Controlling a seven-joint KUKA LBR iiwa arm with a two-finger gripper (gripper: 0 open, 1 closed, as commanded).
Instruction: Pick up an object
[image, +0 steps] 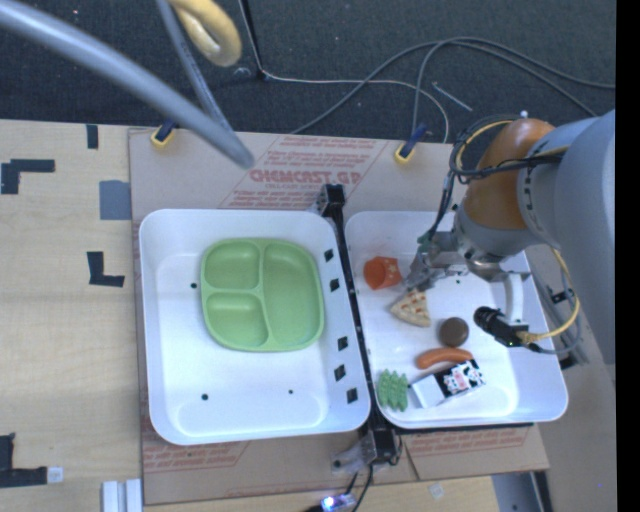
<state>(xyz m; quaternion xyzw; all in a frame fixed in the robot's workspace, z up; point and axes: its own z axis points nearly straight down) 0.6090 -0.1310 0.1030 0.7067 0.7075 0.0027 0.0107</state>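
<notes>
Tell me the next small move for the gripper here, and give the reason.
Probably a short drop straight down: the gripper hangs in the right bin just above the pizza-like wedge, with the red piece close beside it, so the wedge looks the nearest thing to take.

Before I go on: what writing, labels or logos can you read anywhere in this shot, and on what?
"CHEMCAST GP", red print on the brown cardboard sheet under the bins; the smaller red lines around it are too blurred to read.
Black-and-white carton in the right bin: cow-patch pattern, no legible text.
</notes>
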